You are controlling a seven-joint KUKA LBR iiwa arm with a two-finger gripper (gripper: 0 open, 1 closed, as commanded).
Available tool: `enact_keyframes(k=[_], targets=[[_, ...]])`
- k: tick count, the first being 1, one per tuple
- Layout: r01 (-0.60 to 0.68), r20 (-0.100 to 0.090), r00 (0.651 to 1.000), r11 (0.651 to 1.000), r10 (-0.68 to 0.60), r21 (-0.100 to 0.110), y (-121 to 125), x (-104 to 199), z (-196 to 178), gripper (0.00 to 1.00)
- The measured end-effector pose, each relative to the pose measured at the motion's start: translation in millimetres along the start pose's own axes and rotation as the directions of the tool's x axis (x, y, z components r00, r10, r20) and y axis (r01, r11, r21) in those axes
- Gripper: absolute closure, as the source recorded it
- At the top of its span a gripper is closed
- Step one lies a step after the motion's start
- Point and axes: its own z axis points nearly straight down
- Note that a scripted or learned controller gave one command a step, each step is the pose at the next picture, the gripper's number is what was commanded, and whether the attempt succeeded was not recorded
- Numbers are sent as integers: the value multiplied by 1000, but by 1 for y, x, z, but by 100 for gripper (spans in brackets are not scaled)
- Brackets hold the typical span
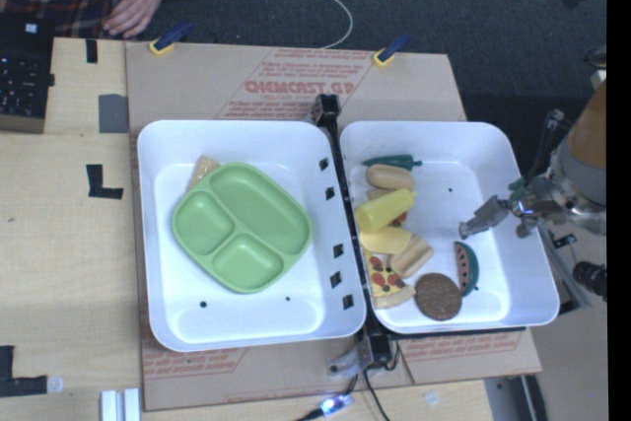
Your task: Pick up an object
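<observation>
On the cardboard-topped bench (296,84), your gripper (480,218) hovers over the right bin (493,148), fingers spread and holding nothing, just above the watermelon slice (466,266).

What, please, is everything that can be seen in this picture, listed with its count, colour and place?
shallow plastic bins: 2, white, side by side on the bench
divided plastic plate: 1, green, left bin
slim toy pepper: 1, green, right bin, far edge
toy bread roll: 1, tan, right bin
yellow toy pieces: 2, yellow, right bin's left side
toy pizza slice: 1, yellow and red, near the left corner
round toy patty: 1, brown, right bin's near side
toy watermelon slice: 1, red and green, beside the patty
two-finger gripper: 1, grey, above the right bin
</observation>
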Motion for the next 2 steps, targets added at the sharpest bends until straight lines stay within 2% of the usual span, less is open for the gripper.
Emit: enact_keyframes(k=[1,2], targets=[[0,0,1000,1000,0,-3,-11,65,134,0],[9,-2,1000,1000,-9,-9,-11,135,27,0]])
